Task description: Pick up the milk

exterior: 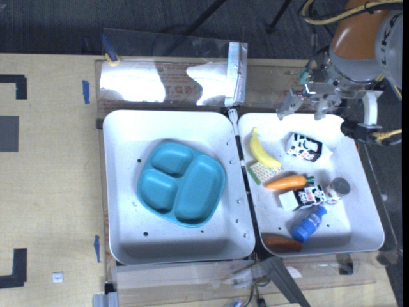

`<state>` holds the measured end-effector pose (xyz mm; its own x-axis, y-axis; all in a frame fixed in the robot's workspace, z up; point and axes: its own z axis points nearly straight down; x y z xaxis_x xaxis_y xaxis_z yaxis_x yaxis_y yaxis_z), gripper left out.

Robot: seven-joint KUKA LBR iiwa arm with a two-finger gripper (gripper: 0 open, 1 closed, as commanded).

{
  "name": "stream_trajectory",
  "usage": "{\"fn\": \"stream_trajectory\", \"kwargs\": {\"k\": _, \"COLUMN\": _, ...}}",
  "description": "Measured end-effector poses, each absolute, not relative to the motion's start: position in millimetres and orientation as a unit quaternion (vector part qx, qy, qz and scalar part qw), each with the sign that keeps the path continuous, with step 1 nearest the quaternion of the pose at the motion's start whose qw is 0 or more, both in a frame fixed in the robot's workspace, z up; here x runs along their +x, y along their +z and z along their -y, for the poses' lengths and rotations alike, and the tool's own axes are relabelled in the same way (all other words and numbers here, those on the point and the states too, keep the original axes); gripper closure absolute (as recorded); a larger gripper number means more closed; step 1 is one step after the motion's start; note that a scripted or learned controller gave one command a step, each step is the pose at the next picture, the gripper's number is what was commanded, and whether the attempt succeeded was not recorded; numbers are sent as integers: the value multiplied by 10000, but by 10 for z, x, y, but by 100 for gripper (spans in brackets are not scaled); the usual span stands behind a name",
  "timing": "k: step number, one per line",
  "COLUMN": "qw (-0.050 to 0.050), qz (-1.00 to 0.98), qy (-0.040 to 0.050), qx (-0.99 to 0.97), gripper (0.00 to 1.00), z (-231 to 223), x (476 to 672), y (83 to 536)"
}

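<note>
two shallow white bins sit side by side on a bench, seen from above at a slant. the left bin (121, 139) holds a teal divided plate (181, 182) near its middle, lying flat and alone.

the right bin (364, 222) is the crowded one. a banana (261, 149) lies toward its far left corner, with a small patterned block (263, 171) touching its lower end. an orange carrot (285, 182) lies across the middle. just beyond it, toward the far edge, sits a black-and-white carton (302, 146), which i take to be the milk; it lies tipped on its side, apart from the other items. a second small printed carton (303, 197) lies just nearer than the carrot, so the pick could be confused between the two. a blue bottle (308, 224) lies toward the near edge, a grey round cap (339, 187) by the right wall, and a brown item (282, 242) against the near wall.

the arm reaches in from the right, and its gripper (311, 104) hangs above the far edge of the right bin, beyond the milk and not touching it. the jaws look spread and hold nothing. i judge it is poised to descend, needing to come nearer first.
</note>
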<state>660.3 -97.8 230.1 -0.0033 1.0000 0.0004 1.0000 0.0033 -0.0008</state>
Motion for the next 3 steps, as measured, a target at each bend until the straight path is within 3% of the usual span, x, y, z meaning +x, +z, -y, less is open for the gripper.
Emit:
{"fn": "stream_trajectory", "kwargs": {"k": 1, "qw": -1, "qz": 7063, "qy": 0, "qx": -7079, "gripper": 0, "z": 1587, "x": 5566, "y": 1921}}
{"fn": "stream_trajectory", "kwargs": {"k": 2, "qw": -13, "qz": 6846, "qy": -5, "qx": -7289, "gripper": 0, "z": 1811, "x": 5522, "y": 2055}}
{"fn": "stream_trajectory", "kwargs": {"k": 3, "qw": -30, "qz": 6842, "qy": -13, "qx": -7293, "gripper": 100, "z": 1815, "x": 5531, "y": 2157}}
